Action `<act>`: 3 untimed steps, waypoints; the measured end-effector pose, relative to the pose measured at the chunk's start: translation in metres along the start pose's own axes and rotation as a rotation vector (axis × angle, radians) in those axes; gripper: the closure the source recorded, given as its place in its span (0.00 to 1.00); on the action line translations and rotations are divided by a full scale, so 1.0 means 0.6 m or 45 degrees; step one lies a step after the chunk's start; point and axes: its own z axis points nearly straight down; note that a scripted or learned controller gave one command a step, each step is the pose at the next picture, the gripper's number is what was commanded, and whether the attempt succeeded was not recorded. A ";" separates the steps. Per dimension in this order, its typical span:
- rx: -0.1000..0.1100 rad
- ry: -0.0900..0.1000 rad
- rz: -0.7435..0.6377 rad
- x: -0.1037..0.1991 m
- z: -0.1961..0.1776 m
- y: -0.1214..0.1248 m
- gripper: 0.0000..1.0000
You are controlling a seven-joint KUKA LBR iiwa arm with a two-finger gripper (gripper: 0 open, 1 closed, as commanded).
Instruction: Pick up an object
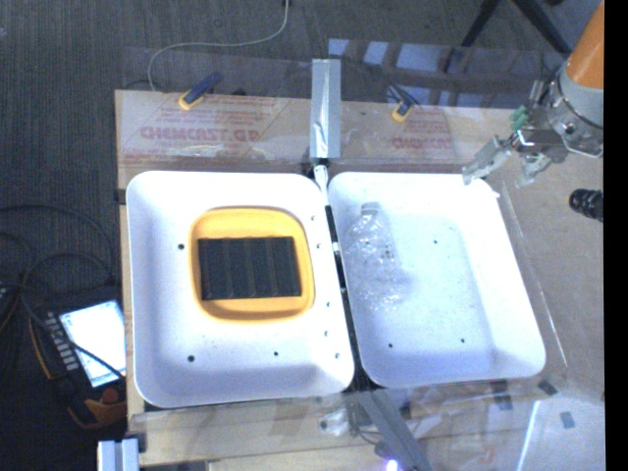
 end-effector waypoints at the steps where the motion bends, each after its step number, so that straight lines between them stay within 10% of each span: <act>1: 0.001 -0.001 0.351 0.085 0.261 -0.056 0.00; 2: -0.021 -0.002 0.590 0.162 0.316 -0.164 0.00; 3: -0.002 -0.004 0.508 0.007 0.102 -0.131 0.00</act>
